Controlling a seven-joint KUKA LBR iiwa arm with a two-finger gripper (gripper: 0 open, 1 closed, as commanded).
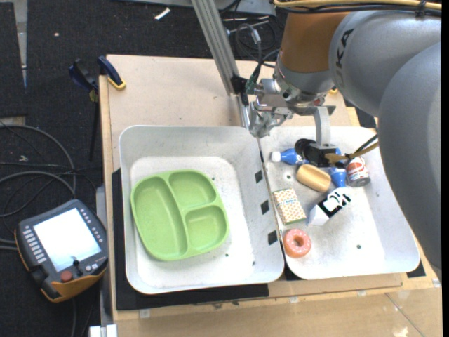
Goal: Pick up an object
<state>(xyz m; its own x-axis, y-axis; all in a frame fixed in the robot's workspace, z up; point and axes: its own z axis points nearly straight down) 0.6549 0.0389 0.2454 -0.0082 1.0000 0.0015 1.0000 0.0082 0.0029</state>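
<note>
My gripper [261,123] hangs over the far end of the ridge between the two bins, just above the right bin's [365,258] back left corner. Several small objects lie in that bin. A tan bread roll [313,177] lies beside a red and white can [357,172]. A white bottle with a blue cap [287,156] sits just below and right of the gripper. Nearer the front are a small patterned box [288,205], a pink donut [297,242] and a black and white block [333,203]. Nothing visibly hangs from the gripper.
A green divided plate [181,215] lies in the left bin [133,146]. An aluminium post [214,34] slants up behind the gripper. A teach pendant [59,248] rests off the bench at lower left, and a blue clamp [98,72] sits at the bench's far left corner.
</note>
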